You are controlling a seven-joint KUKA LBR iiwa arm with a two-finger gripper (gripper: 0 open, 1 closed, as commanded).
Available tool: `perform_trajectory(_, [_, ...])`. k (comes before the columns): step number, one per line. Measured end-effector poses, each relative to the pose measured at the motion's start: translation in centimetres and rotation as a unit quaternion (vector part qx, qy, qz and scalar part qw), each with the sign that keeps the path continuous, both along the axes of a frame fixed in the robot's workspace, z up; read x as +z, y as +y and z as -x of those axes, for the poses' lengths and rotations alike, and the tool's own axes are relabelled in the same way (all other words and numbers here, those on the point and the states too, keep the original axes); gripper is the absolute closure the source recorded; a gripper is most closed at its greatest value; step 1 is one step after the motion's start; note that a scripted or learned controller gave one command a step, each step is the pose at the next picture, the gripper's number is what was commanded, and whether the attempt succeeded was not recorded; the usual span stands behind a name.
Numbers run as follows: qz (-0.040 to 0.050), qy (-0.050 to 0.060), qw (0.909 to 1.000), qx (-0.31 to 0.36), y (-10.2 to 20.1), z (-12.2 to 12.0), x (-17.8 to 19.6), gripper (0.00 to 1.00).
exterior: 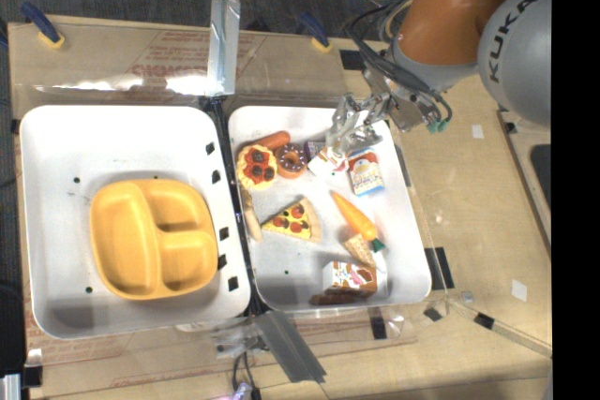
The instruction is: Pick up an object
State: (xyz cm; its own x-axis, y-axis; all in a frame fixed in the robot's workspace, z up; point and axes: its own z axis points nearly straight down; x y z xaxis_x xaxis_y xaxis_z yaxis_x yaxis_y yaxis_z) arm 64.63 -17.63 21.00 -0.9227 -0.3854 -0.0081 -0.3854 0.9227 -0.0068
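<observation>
Arm (469,14): grey rounded casing with a glossy orange band above the wrist; black cables loop down toward the claw.
Claw (349,138): shiny metal, hanging over the upper right part of the right bin; whether it is spread or closed cannot be told from this slanted view, and nothing is visibly caught in it.
Right bin (412,239): shallow white plastic with rounded corners, lying under the claw and holding the toy food.
Small white packet (326,161): flat, red-marked, just beside the claw on its lower left; contact cannot be told.
Carton (366,173): little boxy pack in red, white and blue, just below the claw.
Donut (292,159): dark ring with a pink centre, left of the claw.
Round pizza (257,166): small yellow disc with red and dark toppings, further left, touching the donut.
Sausage (270,141): smooth reddish cylinder, left of the claw, above the round pizza.
Pizza slice (292,221): yellow wedge with red dots, below and left of the claw.
Carrot (352,213): glossy orange cone, below the claw.
Printed box (352,277): white and brown, well below the claw near the bin's lower rim.
Left bin (47,164): matching white plastic, far left of the claw.
Yellow tray (155,239): smooth moulded plastic with three compartments, inside the left bin.
Table (478,229): pale wood-coloured surface with black tape marks.
</observation>
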Motion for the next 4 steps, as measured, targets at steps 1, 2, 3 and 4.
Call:
perform_trajectory(1, [-0.0012,0.002,0.9977,-0.068,-1.4,-0.6,0.3,1.00])
perform_trajectory(2, [-0.0024,0.001,0.9594,-0.282,-3.3,-1.1,7.4,1.00])
perform_trajectory(3, [-0.0024,0.002,0.9746,-0.224,-3.2,-0.5,8.3,1.00])
perform_trajectory(4, [-0.0022,0.005,0.9908,-0.136,-3.2,-0.3,4.8,1.00])
